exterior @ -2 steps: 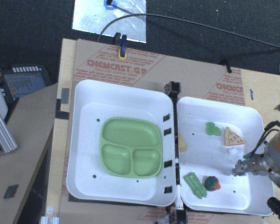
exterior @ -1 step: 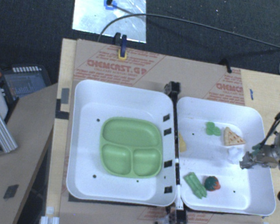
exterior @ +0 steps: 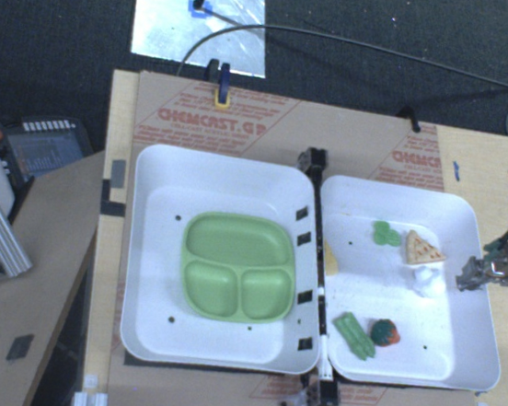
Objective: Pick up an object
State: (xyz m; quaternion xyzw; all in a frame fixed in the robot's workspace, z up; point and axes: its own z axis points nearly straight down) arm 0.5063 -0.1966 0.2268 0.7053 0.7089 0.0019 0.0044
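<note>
The pincer (exterior: 467,277) is seen at the right rim of the right bin (exterior: 476,315), low and just outside the wall; whether it is wide or narrow cannot be told, as the part is small and blurred. Nothing can be seen held in it.

The approach step is judged to be in hand, with no object yet taken. The nearest candidates are a small white piece (exterior: 425,278) and, touching it from above, an orange-and-white wedge (exterior: 423,248), both near the pincer inside the right bin. A small green lump (exterior: 384,232) lies just beside the wedge to its left. Towards the bin's near edge a red and green strawberry-like toy (exterior: 385,332) and a long green piece (exterior: 352,336) are found side by side. The next move is judged to call for the pincer to be carried over the bin wall and lowered onto one item, the close-packed white piece and wedge being a likely source of a missed grasp.

In the left bin (exterior: 160,176) a green divided tray (exterior: 234,267) is set. Both bins rest on printed cardboard (exterior: 273,126) on the wooden worktop (exterior: 122,115); beyond it dark carpet (exterior: 56,14), cables and a handheld controller (exterior: 43,151) are seen.
</note>
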